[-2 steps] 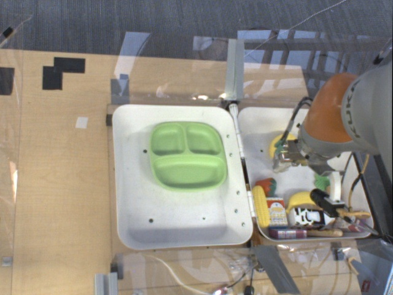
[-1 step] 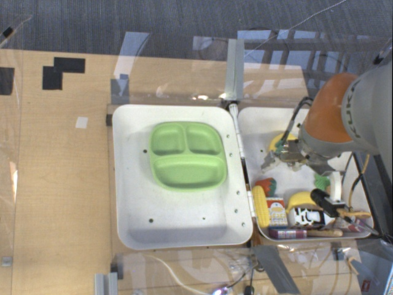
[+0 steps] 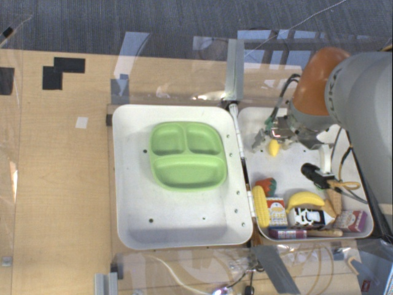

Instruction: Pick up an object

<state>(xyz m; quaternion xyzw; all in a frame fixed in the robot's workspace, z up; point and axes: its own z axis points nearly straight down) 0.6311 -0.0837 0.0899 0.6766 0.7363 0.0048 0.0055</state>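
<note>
over the right bin (image 3: 245, 123), near its far end, the gripper (image 3: 277, 138) hangs low with the grey arm (image 3: 362, 97) and its orange band (image 3: 319, 82) reaching in from the right. a small yellow object (image 3: 274, 147) sits right at the fingertips; it looks as if it lies between the two fingers, though the view is too small and crowded for me to say so for sure. whether the pincer is wide, narrow or closed on that piece i cannot tell.

the other candidates lie at the near end of the same bin, well apart from the gripper: a corn cob (image 3: 260, 205), a red piece (image 3: 265, 185) just beyond it, a banana (image 3: 306, 200), a black and white object (image 3: 309, 217), scissors (image 3: 324, 178) with dark handles, and a pen-like stick (image 3: 305, 233) along the near wall. the left bin (image 3: 132, 183) holds a green divided plate (image 3: 187, 155), which seems too broad for these fingers.

my judgement: the step in hand is the grasp itself, at the yellow piece. the next move calls for a firm close on it and a straight lift clear of the bin wall. a piece this small could slip or be pushed aside, so the grip needs checking as it rises.
</note>
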